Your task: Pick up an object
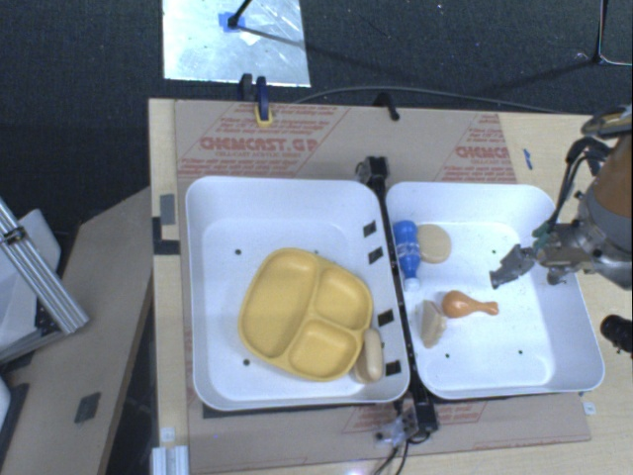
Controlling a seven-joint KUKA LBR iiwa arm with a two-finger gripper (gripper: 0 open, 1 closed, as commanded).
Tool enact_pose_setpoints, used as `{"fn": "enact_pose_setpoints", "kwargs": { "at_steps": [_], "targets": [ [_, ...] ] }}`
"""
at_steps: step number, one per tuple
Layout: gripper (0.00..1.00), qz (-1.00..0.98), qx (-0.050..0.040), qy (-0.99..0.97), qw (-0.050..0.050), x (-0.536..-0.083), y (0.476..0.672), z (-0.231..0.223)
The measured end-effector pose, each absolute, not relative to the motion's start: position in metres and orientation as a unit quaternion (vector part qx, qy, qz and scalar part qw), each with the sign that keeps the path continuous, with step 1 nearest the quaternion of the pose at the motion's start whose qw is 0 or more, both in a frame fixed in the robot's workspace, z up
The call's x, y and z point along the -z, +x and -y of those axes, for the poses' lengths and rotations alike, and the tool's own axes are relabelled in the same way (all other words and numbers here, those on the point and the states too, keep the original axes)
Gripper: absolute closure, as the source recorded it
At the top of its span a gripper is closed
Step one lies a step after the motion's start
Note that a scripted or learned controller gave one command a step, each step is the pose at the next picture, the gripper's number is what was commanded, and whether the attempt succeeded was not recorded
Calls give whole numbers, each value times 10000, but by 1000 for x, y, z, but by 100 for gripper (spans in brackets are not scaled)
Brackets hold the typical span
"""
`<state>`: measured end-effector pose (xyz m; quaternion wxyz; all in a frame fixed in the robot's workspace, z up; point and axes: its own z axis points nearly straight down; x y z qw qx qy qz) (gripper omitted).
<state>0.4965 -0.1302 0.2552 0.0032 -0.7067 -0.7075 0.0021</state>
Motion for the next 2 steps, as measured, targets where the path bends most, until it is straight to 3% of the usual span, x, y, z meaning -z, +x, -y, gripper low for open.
{"fn": "enact_pose_setpoints", "kwargs": {
  "at_steps": [1,2],
  "targets": [
    [0,7084,7,-7058,-9,-260,499,130],
    [0,7080,-5,-7062,12,-209,503,120]
  ]
}}
